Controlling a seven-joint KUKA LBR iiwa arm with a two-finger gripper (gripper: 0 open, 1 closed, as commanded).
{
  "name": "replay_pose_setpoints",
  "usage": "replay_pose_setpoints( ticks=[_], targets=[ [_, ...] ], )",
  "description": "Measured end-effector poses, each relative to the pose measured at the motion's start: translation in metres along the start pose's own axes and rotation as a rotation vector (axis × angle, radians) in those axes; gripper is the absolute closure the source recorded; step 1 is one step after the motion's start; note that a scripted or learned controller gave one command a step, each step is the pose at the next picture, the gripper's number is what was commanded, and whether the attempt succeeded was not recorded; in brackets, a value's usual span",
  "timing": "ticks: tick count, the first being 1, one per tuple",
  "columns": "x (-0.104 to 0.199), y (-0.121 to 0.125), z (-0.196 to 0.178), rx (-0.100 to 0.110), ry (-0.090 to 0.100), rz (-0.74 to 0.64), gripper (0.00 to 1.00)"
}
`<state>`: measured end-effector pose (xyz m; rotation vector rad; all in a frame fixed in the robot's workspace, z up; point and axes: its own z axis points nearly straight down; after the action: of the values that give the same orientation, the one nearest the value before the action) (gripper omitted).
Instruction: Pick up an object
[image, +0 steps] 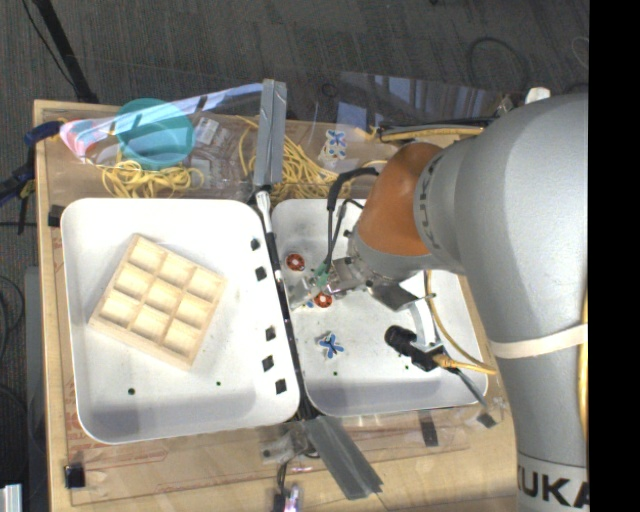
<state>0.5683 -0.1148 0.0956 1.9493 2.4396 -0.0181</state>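
Two bins: the left bin (100, 400) and the right bin (400, 405) sit side by side on the worktop (48, 190), their inner rims touching.
Back-left corner of the worktop: a teal cup (155, 135) lies on clear plastic wrap, with a tangle of yellow cord (150, 180) just in front of it, near the left bin's far rim.
Left bin: a pale wooden block (158, 300) scored into nine squares lies flat and turned at an angle, towards the bin's left side.
Right bin, far-left corner: a small red-and-white ring (295, 262) lies near the rim shared with the left bin.
Right bin, left part: a second red-and-white piece (323, 298) lies just beside the pincer's tip; whether they touch cannot be told.
Right bin, near-left part: a small blue piece (330, 346) lies on the floor, apart from the pincer.
Pincer (328, 282): low over the right bin's left part, pointing towards the shared rim; wide or narrow cannot be told, and nothing is seen held.
Arm (520, 200): it reaches in from the right over the right bin, bent down at the wrist, with the orange band (395, 210) above the bin's far rim.
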Motion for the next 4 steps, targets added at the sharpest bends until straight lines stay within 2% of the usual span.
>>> replay_pose_setpoints(
  ticks=[1, 2, 3, 4],
  targets=[
    [0.006, 0.001, -0.009, 0.004, 0.013, -0.009, 1.0],
    [0.0, 0.0, -0.01, 0.003, 0.004, -0.004, 0.0],
    [0.003, 0.0, -0.019, 0.006, 0.009, -0.01, 1.0],
    [0.002, 0.0, -0.019, 0.006, 0.007, -0.01, 0.0]
  ],
)
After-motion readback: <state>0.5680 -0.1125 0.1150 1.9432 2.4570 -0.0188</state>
